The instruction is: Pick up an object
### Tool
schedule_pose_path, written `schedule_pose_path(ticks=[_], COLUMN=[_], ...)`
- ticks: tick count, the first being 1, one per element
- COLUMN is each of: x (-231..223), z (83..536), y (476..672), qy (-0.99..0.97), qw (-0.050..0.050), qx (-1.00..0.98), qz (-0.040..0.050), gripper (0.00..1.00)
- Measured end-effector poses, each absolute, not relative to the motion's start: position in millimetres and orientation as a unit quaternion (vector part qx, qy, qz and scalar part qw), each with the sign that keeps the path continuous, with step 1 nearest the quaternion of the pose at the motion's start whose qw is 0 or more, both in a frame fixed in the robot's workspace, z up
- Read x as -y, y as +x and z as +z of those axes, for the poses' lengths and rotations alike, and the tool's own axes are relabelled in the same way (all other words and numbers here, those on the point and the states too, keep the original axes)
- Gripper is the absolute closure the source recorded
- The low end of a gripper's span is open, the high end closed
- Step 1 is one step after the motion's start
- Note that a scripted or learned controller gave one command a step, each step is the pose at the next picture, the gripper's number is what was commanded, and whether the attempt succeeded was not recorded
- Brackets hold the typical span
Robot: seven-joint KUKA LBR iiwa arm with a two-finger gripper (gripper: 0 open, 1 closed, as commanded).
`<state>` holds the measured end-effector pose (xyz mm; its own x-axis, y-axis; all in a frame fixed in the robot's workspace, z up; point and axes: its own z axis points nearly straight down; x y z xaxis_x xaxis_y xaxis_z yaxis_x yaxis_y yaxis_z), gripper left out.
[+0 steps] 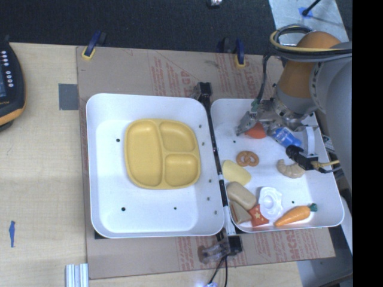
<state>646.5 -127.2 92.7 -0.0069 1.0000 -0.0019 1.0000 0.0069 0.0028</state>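
The right bin [326,196] holds several toy foods. My gripper [254,124] is low at the bin's far side, right over a small red-orange piece [258,133] that peeks out beneath it. A blue item [285,138] lies just to the right of the gripper. Nearer the middle are a brown pretzel [247,158] and a tan curved piece [291,170]. A pale yellow block [236,173] and a tan loaf [240,194] lie along the bin's left wall. At the front are a fried egg [270,200], a red wedge [258,217] and a carrot [293,215].
The left bin [105,178] holds a yellow divided plate [161,153]. The arm [305,70] comes in from the upper right over the right bin's far corner. A dark handset [9,82] lies at the bench's left edge. Clamps [239,51] hold the board's far edge.
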Motion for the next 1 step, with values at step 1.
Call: schedule_pose_path(ticks=[1], x=[107.8], z=[91.3], y=[585.4], qy=[0.706], qw=[-0.004], qx=[-0.708], qz=[-0.0028], gripper=[0.0])
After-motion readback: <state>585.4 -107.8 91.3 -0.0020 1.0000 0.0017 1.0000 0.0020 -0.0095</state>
